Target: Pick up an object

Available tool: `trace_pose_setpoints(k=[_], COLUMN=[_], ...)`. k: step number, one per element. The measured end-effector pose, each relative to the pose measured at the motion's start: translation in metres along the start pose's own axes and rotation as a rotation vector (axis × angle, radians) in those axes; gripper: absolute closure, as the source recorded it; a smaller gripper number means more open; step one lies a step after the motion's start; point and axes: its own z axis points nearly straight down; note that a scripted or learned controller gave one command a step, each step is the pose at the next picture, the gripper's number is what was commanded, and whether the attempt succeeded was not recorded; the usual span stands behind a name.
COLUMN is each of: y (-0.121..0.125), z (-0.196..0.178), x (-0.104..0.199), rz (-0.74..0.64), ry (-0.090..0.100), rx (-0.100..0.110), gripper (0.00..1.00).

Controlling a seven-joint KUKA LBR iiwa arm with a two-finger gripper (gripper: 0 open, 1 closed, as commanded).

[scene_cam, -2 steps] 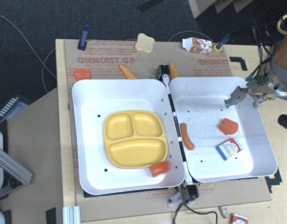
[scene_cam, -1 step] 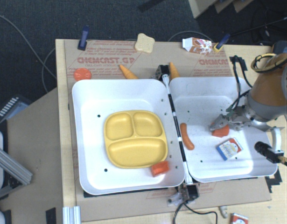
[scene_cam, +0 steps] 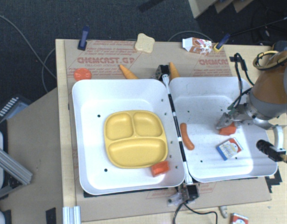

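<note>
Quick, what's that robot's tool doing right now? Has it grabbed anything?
Tool: down at the orange block in the right bin; whether it grips cannot be told.

1 fixed camera above, slanting down on both bins (scene_cam: 87, 171).

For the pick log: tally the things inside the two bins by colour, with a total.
Yellow: 1, the tray in the left bin.
Orange-red: 3, a block by the tray, a sausage and a block at the gripper in the right bin.
Blue and white: 1, a packet.
Total: 5
</note>
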Motion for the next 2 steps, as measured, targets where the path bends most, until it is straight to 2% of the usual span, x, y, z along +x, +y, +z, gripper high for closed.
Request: trace_pose_setpoints(k=[1, 2], y=[0.033, 0.033], z=[0.010, -0.091], x=[0.046, 0.126], rz=[-0.002, -0.002], ry=[0.001, 0.002], rx=[0.001, 0.001], gripper=[1.00, 1.00])
